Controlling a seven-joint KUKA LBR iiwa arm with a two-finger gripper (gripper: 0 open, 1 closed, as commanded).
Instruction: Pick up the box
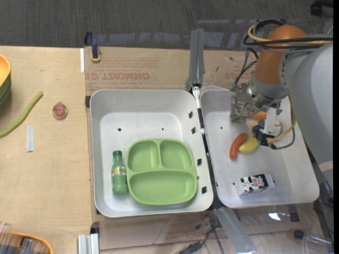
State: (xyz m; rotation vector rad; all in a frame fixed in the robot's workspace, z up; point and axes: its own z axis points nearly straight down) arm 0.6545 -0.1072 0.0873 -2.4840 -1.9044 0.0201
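Right bin (296,194) holds small printed box (255,183).

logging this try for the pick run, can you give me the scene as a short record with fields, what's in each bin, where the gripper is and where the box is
left bin: green divided plate, green bottle lying beside the plate's left edge
right bin: box near the front, orange and yellow toy food mid bin
gripper: over the far part of the right bin, apart from the box
finger state: cannot tell
box status: lying on the bin floor, not picked up
outside the bins: green strip and small pink object on the bench to the left
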